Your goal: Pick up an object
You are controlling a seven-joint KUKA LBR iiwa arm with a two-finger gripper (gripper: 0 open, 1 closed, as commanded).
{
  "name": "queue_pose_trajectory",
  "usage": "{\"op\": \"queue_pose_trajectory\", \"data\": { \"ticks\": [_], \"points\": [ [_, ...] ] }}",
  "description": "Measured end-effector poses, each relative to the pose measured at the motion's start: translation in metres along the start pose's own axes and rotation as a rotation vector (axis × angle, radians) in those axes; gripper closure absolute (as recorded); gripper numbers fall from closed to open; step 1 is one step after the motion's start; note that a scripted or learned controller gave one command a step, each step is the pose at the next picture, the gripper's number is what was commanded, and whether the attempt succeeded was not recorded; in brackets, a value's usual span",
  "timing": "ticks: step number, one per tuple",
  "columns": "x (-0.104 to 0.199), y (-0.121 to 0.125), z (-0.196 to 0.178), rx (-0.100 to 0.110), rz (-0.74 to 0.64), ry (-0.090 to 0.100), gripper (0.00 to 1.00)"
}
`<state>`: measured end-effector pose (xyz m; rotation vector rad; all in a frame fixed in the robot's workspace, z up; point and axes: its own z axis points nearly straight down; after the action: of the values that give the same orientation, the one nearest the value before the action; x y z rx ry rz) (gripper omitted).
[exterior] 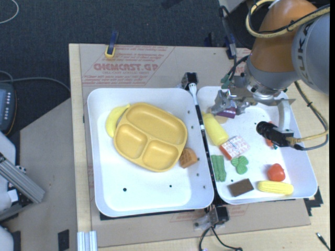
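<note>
1. Over the right bin [309, 178], toward its 11 o'clock corner, the pincer [229, 104] hangs above a purple thing [228, 112]; whether it pinches that, I cannot tell.
2. Left bin [104, 187] bears a yellow tray [151, 136].

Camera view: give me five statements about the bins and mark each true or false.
1. The yellow tray lies in the left bin. True.
2. The corn cob lies in the left bin. False: it lies in the right bin, near its front right corner.
3. The tomato sits just behind the corn cob. True.
4. The tool hangs over the left bin. False: it is over the right bin's back part.
5. The brown block rests on the yellow tray. False: it lies on the right bin's floor.
</note>
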<state>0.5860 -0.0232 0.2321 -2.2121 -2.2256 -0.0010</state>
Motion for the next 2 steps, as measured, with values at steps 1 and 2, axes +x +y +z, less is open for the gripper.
{"op": "queue_pose_trajectory", "data": {
  "ticks": [1,2],
  "points": [
    [-0.017,-0.006,0.016,0.002,0.008,-0.003,1.00],
    [-0.016,0.006,0.001,-0.005,0.005,-0.004,1.00]
  ]
}}
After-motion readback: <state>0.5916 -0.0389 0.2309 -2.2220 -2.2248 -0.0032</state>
